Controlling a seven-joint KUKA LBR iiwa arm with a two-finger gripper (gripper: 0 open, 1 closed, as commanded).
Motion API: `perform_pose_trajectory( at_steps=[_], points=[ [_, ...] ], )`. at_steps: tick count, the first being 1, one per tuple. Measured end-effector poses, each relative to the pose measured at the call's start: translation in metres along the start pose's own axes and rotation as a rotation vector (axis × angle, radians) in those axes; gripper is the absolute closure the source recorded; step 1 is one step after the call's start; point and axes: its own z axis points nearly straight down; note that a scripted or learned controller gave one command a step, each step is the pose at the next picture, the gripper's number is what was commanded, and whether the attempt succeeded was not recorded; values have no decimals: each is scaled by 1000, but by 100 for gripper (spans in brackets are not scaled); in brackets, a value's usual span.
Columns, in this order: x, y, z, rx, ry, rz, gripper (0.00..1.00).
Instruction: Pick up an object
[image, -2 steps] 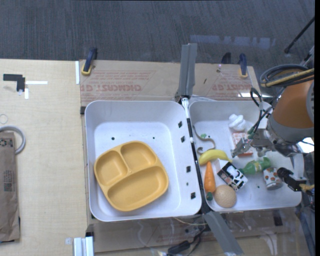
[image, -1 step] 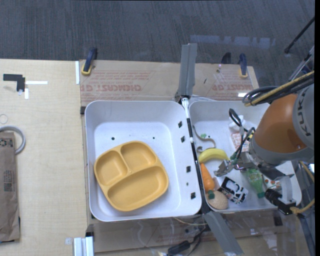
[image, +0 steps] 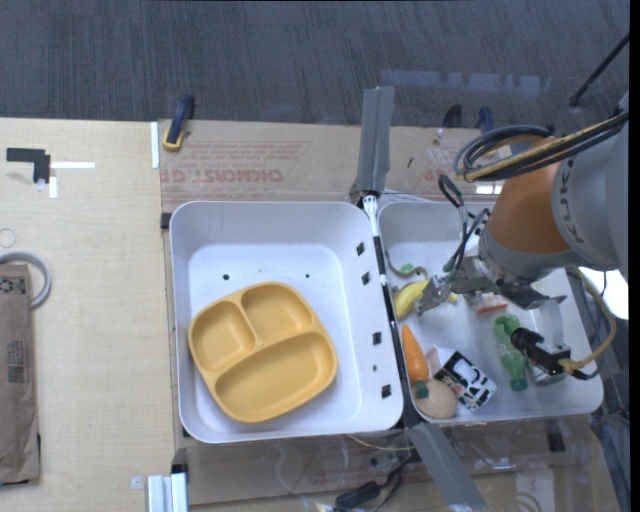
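Nearest the camera, at the near edge of the right bin (image: 425, 225), a tan round piece (image: 435, 402) lies touching a black-and-white packet (image: 466, 381) on its right. Just beyond them an orange carrot (image: 414, 353) lies along the bin's left wall, pointing near to far.

Farther still along that wall is the banana (image: 408, 299), tilted with its far end to the right. My jaws are down in the bin at the banana's right end, either touching it or just beside it. I cannot tell how far apart they stand, nor whether they have hold of anything, because the wrist hardware blocks the view there. A small green piece (image: 403, 269) sits just far of the banana. A green bottle (image: 507, 330) lies to my right, well apart from the banana, with a reddish item (image: 490, 307) just far of it.

My arm (image: 540, 215) comes in from the right over the far right corner of the bin, the orange band above the wrist facing the camera. The wrist bends down and left toward the banana.

In the left bin (image: 190, 230) a yellow divided plate (image: 262, 350) lies flat, near of centre. Left of both bins, on the pale tabletop (image: 80, 300), a brown paper bag (image: 15, 370) rests at the edge.
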Motion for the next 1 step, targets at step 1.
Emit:
perform_pose_trajectory(
  at_steps=[1],
  points=[
    [-17, 55, 0, 0, -1, 108, 0]
  ],
)
